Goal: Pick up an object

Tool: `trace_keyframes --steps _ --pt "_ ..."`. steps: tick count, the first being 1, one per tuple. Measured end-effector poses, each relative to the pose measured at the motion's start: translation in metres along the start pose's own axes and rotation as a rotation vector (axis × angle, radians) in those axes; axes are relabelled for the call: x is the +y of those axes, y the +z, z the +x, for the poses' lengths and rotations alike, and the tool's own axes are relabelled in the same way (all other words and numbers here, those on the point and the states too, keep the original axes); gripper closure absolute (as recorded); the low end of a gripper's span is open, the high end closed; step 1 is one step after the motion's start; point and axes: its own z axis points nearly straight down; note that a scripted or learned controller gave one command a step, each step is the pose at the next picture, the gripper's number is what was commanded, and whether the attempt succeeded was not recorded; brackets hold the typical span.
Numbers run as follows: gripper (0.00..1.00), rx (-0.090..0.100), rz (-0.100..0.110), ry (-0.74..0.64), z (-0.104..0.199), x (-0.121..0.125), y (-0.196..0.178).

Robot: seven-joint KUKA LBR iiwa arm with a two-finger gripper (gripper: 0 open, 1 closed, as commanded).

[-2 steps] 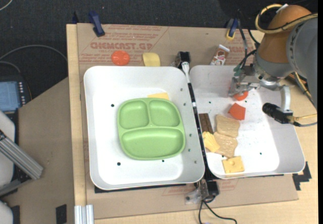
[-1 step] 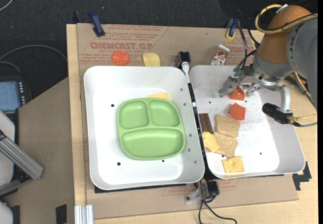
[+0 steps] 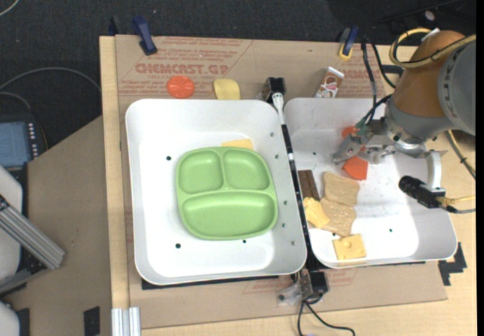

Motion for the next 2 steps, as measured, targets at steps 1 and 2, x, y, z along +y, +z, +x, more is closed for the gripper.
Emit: trace_keyframes --steps 1,2 --pt "0.00 0.001 -0.001 0.000 0.014 -0.032 -0.001" --pt "1.00 -0.002 -0.007 0.000 0.013 -0.031 -0.011"
